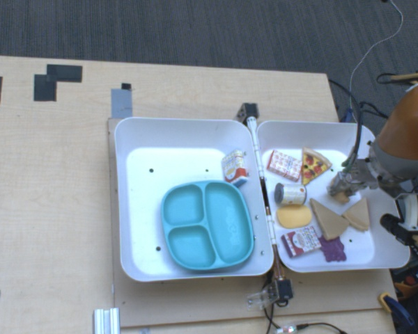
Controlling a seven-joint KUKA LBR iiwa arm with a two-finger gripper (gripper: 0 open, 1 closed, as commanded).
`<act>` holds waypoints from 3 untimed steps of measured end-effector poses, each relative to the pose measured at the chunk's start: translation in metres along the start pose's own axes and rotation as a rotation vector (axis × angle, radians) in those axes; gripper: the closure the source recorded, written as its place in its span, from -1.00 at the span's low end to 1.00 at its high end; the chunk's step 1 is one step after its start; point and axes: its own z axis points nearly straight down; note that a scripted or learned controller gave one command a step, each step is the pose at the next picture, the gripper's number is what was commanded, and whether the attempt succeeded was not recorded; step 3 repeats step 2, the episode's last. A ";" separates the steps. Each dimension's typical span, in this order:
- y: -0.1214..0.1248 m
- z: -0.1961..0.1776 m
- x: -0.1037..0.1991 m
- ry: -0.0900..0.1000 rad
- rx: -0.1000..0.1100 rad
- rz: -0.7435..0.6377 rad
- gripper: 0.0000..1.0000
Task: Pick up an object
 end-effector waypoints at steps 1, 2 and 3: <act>0.021 -0.069 0.093 0.003 0.005 -0.003 1.00; 0.019 -0.096 0.174 0.004 0.006 -0.004 1.00; 0.019 -0.096 0.174 0.004 0.006 -0.004 1.00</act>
